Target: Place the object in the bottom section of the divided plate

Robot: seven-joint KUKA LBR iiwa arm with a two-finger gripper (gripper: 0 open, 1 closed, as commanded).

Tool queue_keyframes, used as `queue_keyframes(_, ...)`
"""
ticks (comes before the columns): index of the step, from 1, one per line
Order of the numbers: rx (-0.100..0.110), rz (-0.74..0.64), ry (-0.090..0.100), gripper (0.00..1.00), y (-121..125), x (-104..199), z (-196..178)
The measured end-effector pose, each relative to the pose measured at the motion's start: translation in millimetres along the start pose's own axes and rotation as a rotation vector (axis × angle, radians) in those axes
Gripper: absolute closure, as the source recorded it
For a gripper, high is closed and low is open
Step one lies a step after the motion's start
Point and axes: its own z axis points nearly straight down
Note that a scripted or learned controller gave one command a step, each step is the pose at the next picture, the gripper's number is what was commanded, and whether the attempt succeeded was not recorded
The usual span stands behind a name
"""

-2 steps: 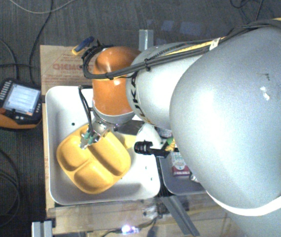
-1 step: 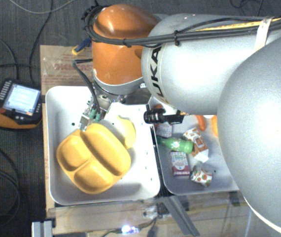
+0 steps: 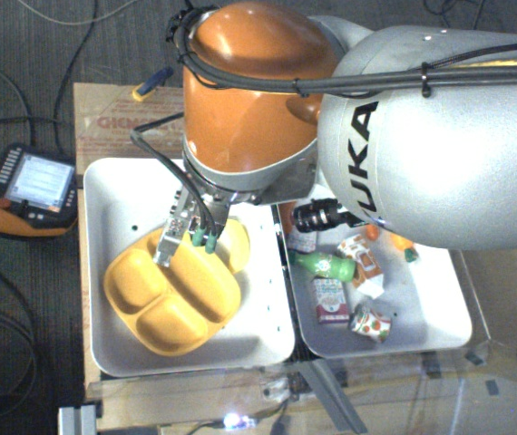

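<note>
End effector (image 3: 186, 238) over yellow divided plate (image 3: 173, 297) in left white bin (image 3: 101, 333), finger state unclear.

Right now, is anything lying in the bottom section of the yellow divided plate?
Empty, as far as visible: the bottom section of the yellow divided plate shows bare yellow. The gripper hangs over the plate's upper part, hiding some of it.

plate's (image 3: 172, 297) top rim under arm (image 3: 258, 89)

Pretty bright and even overhead light here, with glare blowing out the grey arm casing (image 3: 431, 143) and a soft sheen on its orange band (image 3: 254, 71), gentle shadows inside the left bin (image 3: 113, 188), and the whole frame slightly soft and grainy.
</note>
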Motion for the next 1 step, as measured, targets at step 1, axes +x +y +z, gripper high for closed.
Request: queue_keyframes(1,-0.001,-0.292,0.0,1.0,21.5,-58.8,25.6)
